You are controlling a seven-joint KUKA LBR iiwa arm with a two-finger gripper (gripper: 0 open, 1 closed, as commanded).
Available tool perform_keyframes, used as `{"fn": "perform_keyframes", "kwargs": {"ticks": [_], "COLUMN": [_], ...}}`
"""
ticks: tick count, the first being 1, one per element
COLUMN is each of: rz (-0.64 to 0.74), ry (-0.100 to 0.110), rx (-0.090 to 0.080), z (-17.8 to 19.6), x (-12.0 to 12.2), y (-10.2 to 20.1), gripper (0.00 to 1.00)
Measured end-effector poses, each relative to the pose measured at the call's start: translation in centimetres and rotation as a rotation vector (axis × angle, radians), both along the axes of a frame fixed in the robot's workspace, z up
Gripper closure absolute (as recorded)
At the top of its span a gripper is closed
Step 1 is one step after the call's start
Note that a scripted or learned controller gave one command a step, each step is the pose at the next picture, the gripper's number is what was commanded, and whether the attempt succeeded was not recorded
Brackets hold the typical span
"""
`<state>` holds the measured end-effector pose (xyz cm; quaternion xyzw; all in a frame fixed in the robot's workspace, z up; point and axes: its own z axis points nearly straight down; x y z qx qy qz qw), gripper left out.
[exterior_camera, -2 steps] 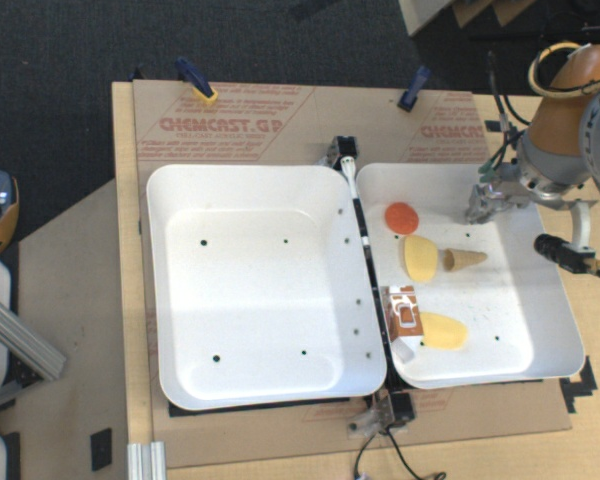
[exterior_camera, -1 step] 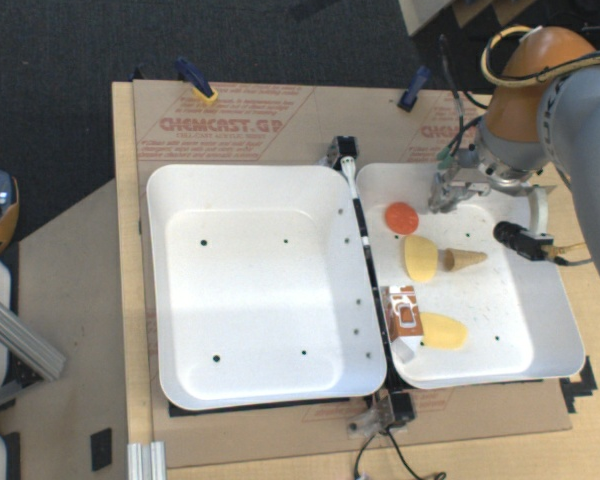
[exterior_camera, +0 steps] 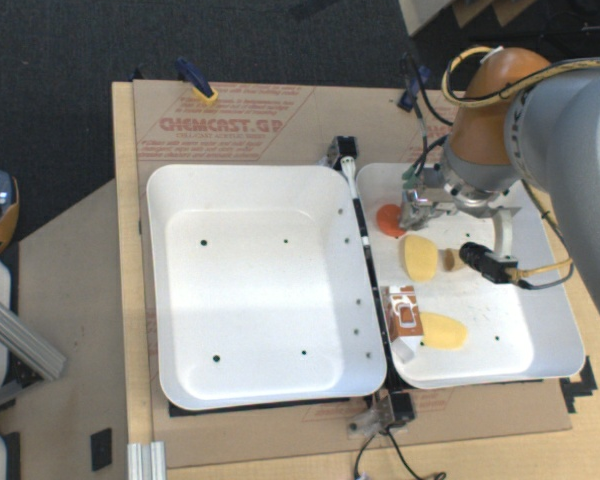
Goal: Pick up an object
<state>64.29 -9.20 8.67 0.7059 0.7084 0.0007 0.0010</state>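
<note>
My gripper [exterior_camera: 416,211] hangs over the far left part of the right bin [exterior_camera: 540,353], below the orange band of the arm. Just left of it lies a small red object [exterior_camera: 388,219], partly covered by the gripper. A pale yellow rounded object [exterior_camera: 420,259] lies directly in front of the gripper, with a small brown piece [exterior_camera: 448,260] beside it. Nearer the front lie a brown and white packet [exterior_camera: 404,313] and a second yellow object [exterior_camera: 445,332]. Nothing shows as lifted off the bin floor.
The left bin [exterior_camera: 170,268] adjoins the right one along a black divider rail [exterior_camera: 365,258]. A black connector with a yellow cable [exterior_camera: 485,262] hangs over the right bin. Both bins rest on a cardboard sheet [exterior_camera: 220,113] held by blue clamps.
</note>
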Motion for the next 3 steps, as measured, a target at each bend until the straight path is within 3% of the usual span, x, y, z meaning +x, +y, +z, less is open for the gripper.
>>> {"fn": "perform_keyframes", "kwargs": {"ticks": [1, 2, 3], "rz": [-0.003, -0.005, -0.002], "ry": [-0.003, 0.006, -0.001], "rx": [-0.001, 0.001, 0.0], "z": [0.0, -0.2, -0.2], "x": [0.1, -2.3, -0.2], "y": [-0.3, -0.1, -0.4], "gripper": [0.0, 0.0, 0.0]}}
